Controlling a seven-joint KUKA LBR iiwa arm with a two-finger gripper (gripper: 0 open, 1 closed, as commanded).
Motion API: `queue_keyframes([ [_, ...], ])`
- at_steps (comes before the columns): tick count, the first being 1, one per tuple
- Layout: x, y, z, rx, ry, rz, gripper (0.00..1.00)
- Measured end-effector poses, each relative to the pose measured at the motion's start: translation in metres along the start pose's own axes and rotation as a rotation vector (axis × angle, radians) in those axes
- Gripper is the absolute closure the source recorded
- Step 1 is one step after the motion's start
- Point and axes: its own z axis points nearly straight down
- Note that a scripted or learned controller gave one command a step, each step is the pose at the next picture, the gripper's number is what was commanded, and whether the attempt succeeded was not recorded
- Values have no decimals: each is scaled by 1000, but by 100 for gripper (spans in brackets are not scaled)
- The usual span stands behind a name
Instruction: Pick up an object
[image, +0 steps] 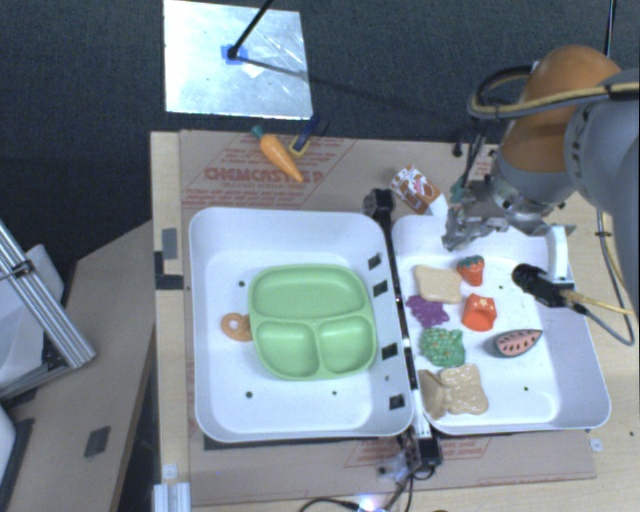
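Note:
The right bin (560, 400) holds several toy foods: a tan bread slice (438, 283), a small red tomato (471, 269), an orange-red pepper (479, 312), purple grapes (428, 311), green broccoli (442, 346), a watermelon slice (516, 343) and a speckled cracker (463, 388). My gripper (462, 232) hangs over the back left part of this bin, just behind the tomato and the bread slice. The grey wrist and orange band rise behind it to the right. I see nothing held between its fingers.
In the left bin (220, 250) sit a green divided plate (306, 320) and a small orange ring (236, 326). A toy carrot (280, 157) and a red-and-white wrapped item (414, 188) lie on the bench behind the bins. A black cylinder (535, 283) with a cable juts over the right bin.

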Motion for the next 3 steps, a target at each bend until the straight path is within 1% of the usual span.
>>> queue_keyframes([
  [1,48,31,-5,-1,0,0,100],
  [2,36,18,-15,2,-2,10,100],
  [3,40,30,-24,-1,-2,5,100],
])
